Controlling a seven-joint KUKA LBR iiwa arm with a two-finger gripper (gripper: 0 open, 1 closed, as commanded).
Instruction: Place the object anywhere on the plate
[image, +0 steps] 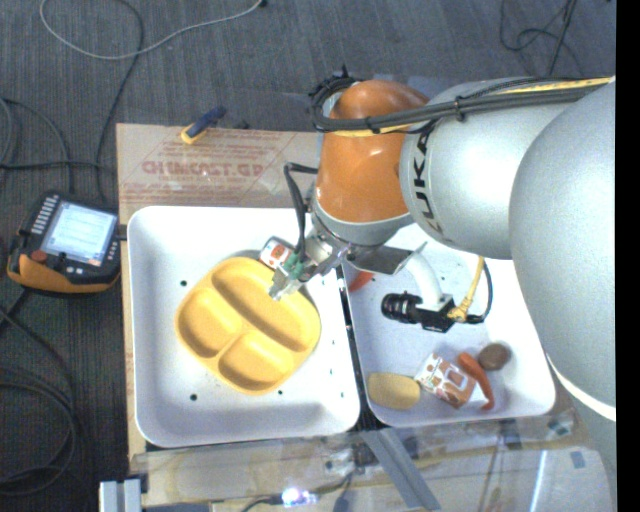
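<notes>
Gripper (287, 278): positioned over the left bin (160, 400), at the upper right edge of the yellow plate (215, 310). How far it is open cannot be determined from this view.

Small packet (277, 252): white with orange and green markings, located right at the gripper tip, just above the plate's upper right rim. Whether the gripper has hold of it, or whether it rests on the plate rim, cannot be told.

Arm (480, 170): grey, entering from the right and crossing above the right bin (385, 345); its orange band (365, 170) sits over the dividing edge between the two bins.

Plate: three compartments, lying flat near the middle of the left bin, tilted diagonally to the bin walls.

Right bin contents, all grouped along the near edge:
- a tan potato-shaped item (393, 390), nearest the divider;
- a white and red carton (445, 378), just beside it;
- an orange carrot-like stick (477, 378), touching the carton;
- a brown round item (494, 355), close to the stick's upper end.

Surroundings: a handheld control unit (65, 245) with a lit screen lies on the carpet to the left of the bench. A small yellow and blue tool (203, 123) lies on the board behind the left bin.
</notes>
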